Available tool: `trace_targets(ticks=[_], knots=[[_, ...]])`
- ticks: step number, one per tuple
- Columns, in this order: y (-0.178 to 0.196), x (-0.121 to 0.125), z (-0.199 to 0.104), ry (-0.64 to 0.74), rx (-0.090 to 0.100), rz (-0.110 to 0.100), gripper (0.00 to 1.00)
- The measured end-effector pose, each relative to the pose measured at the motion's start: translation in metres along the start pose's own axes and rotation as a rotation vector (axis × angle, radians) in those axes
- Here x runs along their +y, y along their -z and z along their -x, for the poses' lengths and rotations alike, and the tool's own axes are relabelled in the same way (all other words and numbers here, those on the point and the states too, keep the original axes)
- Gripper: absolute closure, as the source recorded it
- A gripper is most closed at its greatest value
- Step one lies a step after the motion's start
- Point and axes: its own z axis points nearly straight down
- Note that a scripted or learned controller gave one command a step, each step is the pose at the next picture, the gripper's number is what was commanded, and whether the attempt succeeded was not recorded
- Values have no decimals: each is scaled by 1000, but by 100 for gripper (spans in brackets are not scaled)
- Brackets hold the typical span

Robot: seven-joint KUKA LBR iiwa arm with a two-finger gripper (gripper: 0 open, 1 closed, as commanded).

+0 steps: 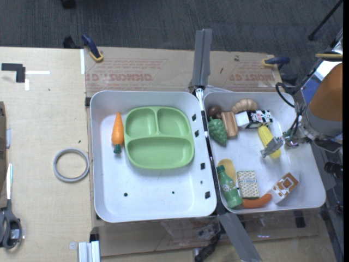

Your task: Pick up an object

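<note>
My gripper (271, 147) hangs low in the right bin (297, 165), at the lower end of a yellow corn cob (265, 134) and touching or just over it. The grey arm with its orange band (329, 100) comes in from the right. Around it in that bin lie a cow-patterned carton (258, 117), a croissant (245, 105), a hot dog bun (230, 123), a green leafy vegetable (217, 131), a green bottle (229, 187), a cracker (247, 184), a red sausage (256, 202) and an orange-and-white carton (284, 186).
The left bin (158, 195) holds a green divided plate (159, 137) and a carrot (117, 130) along its left wall. Outside the bins, a tape ring (71, 164) and scissors (10, 222) lie on the bench at the left. A metal divider (202, 64) stands between the bins.
</note>
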Motion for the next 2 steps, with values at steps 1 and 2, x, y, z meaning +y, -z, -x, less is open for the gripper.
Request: trace_targets(ticks=[1, 2], knots=[[10, 0, 1, -4, -3, 2, 100], [129, 33, -91, 114, -5, 1, 100]])
